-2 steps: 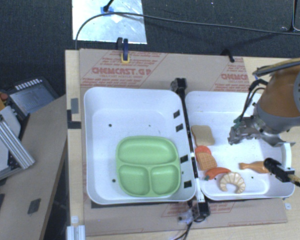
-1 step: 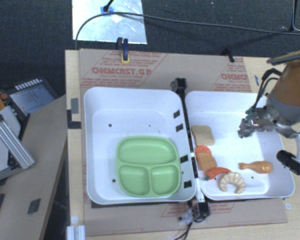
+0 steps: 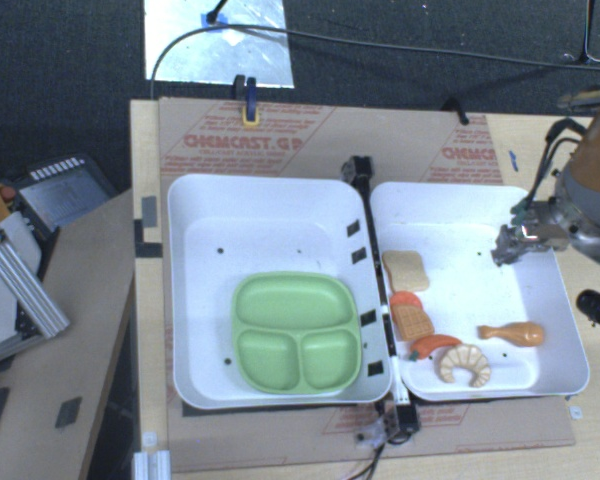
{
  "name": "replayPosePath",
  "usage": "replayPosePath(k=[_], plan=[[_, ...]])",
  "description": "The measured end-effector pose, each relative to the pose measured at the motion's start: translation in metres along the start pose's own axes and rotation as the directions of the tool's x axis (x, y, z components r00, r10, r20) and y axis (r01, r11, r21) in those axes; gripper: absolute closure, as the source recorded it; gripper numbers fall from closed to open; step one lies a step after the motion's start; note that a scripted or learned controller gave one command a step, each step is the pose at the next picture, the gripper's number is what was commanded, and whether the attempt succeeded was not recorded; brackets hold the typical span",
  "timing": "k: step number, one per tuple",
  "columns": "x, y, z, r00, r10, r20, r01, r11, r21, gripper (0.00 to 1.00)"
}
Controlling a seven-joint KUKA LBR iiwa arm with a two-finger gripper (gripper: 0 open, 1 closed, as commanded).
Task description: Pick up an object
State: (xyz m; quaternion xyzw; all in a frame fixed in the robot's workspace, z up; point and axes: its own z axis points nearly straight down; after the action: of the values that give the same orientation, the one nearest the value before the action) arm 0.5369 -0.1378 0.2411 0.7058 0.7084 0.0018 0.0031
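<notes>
Objects for picking: I see five small toy food pieces in the right shallow white plastic bin [image 3: 540,298], all grouped toward its left and near side.
Bread: a pale tan slice-shaped piece [image 3: 404,268] lies flat close to the divider between the bins.
Waffle: an orange-brown gridded rectangular piece [image 3: 414,321] sits just nearer than the bread, with a small red-orange rounded piece [image 3: 404,299] touching its far edge.
Pepper: a red curved chilli-shaped piece [image 3: 435,345] lies beside the waffle's near end, touching or almost touching the croissant.
Croissant: a cream and tan crescent-shaped pastry piece [image 3: 465,365] rests near the bin's front wall.
Drumstick: an orange-brown chicken-leg-shaped piece [image 3: 512,334] lies on its side, apart from the others, toward the right.
Gripper: the grey two-finger gripper [image 3: 510,245] hangs over the right bin's far right part, well apart from every piece; I cannot tell how far the fingers are spread, and I see nothing between them.
Left bin: the left shallow white plastic bin [image 3: 210,228] holds a light green three-compartment plastic plate [image 3: 296,330] toward its near right.
Bench: brown printed cardboard sheet [image 3: 280,138] under both bins.
</notes>
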Motion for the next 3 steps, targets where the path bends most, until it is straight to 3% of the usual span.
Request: replayPosePath(k=[3], plan=[[0.159,0.015,0.014,1.0,-0.007,-0.004,0.007,1.0,0.005,1.0]])
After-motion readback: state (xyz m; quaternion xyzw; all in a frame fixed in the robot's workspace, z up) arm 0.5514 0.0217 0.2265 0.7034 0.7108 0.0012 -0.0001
